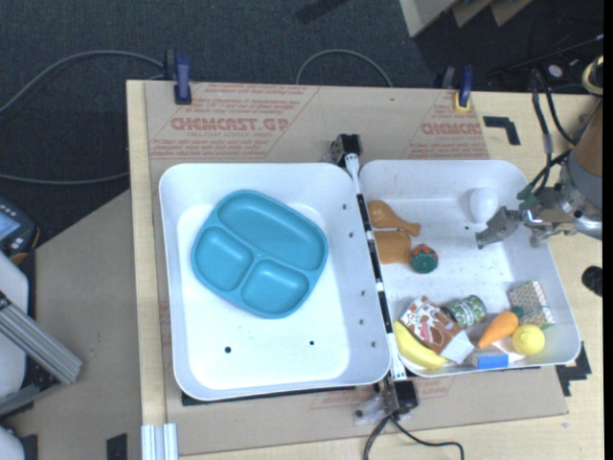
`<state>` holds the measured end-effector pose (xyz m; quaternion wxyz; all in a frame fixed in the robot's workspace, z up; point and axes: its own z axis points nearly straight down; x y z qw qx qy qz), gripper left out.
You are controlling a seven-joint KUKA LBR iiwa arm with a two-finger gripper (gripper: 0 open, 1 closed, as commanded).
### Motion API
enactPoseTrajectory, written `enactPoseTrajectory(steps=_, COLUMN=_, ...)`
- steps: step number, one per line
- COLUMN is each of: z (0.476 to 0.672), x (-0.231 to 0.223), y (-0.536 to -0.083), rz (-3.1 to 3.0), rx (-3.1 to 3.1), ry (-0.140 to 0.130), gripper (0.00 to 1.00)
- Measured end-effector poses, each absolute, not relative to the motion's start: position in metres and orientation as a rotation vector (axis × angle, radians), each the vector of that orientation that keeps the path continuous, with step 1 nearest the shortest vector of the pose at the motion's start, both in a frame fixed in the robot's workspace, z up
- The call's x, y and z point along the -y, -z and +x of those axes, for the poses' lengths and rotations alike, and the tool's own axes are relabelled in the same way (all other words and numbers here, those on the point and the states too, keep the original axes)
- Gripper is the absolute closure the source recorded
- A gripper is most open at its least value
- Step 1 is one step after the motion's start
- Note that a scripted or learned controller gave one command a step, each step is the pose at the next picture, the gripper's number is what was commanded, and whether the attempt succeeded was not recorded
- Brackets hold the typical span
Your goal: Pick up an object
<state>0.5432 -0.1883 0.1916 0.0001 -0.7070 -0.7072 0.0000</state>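
A wooden bench top [287, 123] printed with red lettering sits on dark grey carpet [86, 17], well left of the pincer [517, 226]. Black cables [77, 65] loop across the floor beyond it. Blue clamps [180, 75] grip the bench's far edge. An aluminium rail [34, 338] lies far left.

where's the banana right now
In the camera view, the banana lies at the right bin's front left corner, beside the snack packet.
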Motion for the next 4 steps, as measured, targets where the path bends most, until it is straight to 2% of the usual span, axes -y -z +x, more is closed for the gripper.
enactPoseTrajectory(steps=1, z=0.567, x=0.127, y=-0.165, rz=-2.21, rx=2.225, ry=0.001, gripper=0.0)
enactPoseTrajectory(steps=2, z=0.568, x=0.107, y=-0.094, rz=-2.213, rx=2.218, ry=-0.006, gripper=0.0)
enactPoseTrajectory(steps=3, z=0.57, x=0.109, y=-0.109, rz=-2.222, rx=2.222, ry=0.001, gripper=1.0)
enactPoseTrajectory(steps=4, z=0.585, x=0.044, y=-0.19, rz=-2.216, rx=2.234, ry=0.011, gripper=1.0)
